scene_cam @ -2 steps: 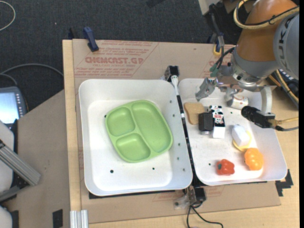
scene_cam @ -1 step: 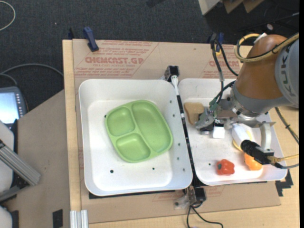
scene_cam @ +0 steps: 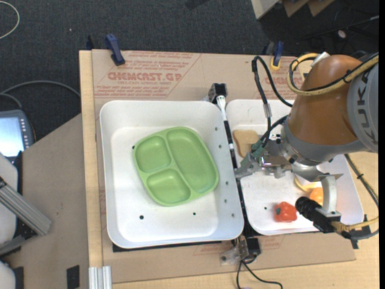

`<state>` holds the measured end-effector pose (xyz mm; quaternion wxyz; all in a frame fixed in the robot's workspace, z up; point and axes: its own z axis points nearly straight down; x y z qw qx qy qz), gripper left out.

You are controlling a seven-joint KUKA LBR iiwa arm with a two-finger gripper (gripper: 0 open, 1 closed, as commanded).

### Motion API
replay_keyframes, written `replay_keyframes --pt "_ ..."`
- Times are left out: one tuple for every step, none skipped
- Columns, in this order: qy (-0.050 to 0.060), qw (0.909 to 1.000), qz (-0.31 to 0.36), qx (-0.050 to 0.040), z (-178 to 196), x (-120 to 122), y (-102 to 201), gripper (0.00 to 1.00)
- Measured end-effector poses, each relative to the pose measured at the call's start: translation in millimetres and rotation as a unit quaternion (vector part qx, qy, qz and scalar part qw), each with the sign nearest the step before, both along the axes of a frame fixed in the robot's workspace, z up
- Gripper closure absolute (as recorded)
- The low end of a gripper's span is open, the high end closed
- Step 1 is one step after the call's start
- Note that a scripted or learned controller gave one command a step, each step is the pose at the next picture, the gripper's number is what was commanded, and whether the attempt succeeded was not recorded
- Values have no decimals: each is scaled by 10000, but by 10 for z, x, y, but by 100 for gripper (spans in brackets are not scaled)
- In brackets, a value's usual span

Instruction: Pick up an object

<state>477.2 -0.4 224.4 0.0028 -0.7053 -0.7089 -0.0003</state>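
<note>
While the arm (scene_cam: 328,110) hangs low over the right bin (scene_cam: 258,218), I cannot tell its pincer's state.

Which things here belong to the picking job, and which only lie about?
For the job:
- two-finger gripper over the right white bin
- small red object
- tan flat piece
- orange-yellow piece, partly hidden by the arm

Lying about:
- green three-compartment plastic tray in the left white bin
- blue clamp

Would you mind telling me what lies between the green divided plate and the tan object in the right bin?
In the camera view, the two bins' adjoining white rims lie between the green plate and the tan object, plus bare bin floor.
</note>
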Motion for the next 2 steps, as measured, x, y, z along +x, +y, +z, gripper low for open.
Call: replay_keyframes --pt "-15 10000 -29 -17 84 24 -35 100" --pt "-26 10000 -32 -19 184 30 -34 100"
